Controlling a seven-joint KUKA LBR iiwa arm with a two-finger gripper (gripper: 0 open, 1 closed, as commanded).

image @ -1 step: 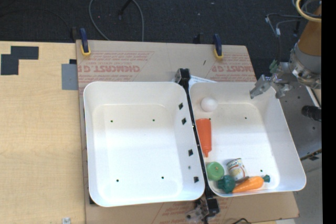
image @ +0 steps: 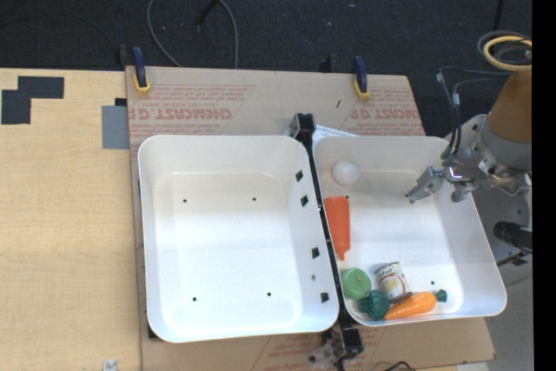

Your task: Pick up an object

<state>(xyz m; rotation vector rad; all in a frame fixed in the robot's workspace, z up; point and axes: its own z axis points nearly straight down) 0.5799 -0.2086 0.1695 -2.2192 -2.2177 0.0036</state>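
My gripper [image: 440,184] hangs over the right bin [image: 473,248], fingers spread wide, holding nothing; white ball [image: 346,172] nearby.

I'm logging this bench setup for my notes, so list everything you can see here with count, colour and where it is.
Shallow plastic bins: 2, white, side by side on the bench, left bin and right bin.
Small round ball: 1, white, far end of the right bin.
Long orange block: 1, orange, along the right bin's left wall.
Round green lid-like piece: 1, green, near end of the right bin.
Small labelled can: 1, pale with a printed label, beside the green piece.
Toy carrot: 1, orange with a green tip, near edge of the right bin.
Clamps: 2, blue and yellow, on the cardboard's far edge.
Gripper: 1, grey metal, over the right bin's right side.
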